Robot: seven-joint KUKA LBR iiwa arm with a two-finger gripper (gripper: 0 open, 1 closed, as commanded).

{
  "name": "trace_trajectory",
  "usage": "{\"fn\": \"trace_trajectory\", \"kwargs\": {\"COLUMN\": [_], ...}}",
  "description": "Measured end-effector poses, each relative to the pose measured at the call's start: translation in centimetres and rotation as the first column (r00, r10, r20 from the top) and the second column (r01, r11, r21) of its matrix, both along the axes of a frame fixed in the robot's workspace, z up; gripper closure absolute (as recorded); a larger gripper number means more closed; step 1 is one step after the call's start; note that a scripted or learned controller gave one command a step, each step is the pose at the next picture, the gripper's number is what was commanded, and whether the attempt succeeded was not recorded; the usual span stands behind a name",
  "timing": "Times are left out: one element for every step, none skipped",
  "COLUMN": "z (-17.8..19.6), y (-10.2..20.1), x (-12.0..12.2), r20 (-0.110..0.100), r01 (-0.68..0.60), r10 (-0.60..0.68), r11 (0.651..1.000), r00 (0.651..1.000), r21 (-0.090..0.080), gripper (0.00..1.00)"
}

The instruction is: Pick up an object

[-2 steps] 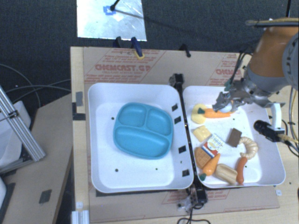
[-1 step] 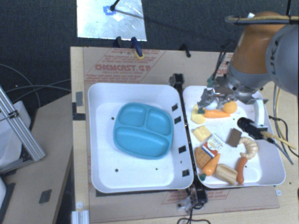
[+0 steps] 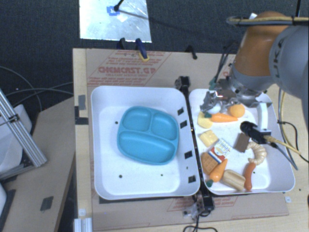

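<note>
bench: flat brown cardboard-topped bench (image 3: pixel 130 69), red print on it
on it: two shallow white plastic bins (image 3: pixel 104 144), side by side, touching

arm (image 3: pixel 270 47) cut off at right edge, tool (image 3: pixel 211 102) fingers — unclear

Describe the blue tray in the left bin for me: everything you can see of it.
The blue tray is a light-blue divided plate with a plastic look, rounded corners and three compartments: two smaller ones toward the far side and one long one nearer the camera. It lies flat, right side up, slightly rotated, near the middle of the left bin, resting on the bin's white floor. Nothing lies in it, and the gripper is over the other bin.
</note>
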State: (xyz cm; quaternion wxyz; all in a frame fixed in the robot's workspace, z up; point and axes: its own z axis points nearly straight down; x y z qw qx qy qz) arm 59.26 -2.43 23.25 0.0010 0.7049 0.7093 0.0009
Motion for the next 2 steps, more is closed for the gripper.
{"fn": "trace_trajectory", "kwargs": {"z": [0.13,-0.64], "y": [0.27,-0.37], "x": [-0.96,-1.49], "r20": [-0.002,-0.002], "r01": [0.001,0.006], "r10": [-0.001,-0.006], "r11": [1.0,1.0], "r00": [1.0,1.0], "r21": [0.0,0.0], "gripper": [1.0,1.0]}}
